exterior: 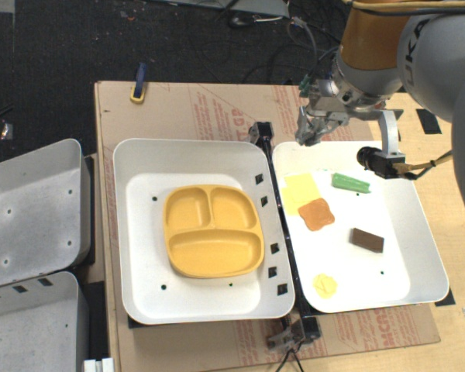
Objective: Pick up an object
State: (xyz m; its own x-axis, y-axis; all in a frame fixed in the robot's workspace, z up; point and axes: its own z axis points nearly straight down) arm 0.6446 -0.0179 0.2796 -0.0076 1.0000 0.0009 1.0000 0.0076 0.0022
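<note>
The right bin [418, 239] holds several small items: a pale yellow square [298, 188], an orange piece [317, 214], a green bar [349, 182], a brown block [366, 240] and a yellow round piece [325, 285]. My gripper [310, 132] hangs over the bin's far left corner, above and beyond the yellow square. Nothing shows between its fingers. The arm's orange band [380, 22] rises at the top right.
The left bin [139, 285] bears a yellow divided plate [213, 231]. Black clips [277, 246] line the seam between the bins. A blue and yellow tool [139, 84] lies on the cardboard at the back left. Grey bin lids [31, 200] lie at the left.
</note>
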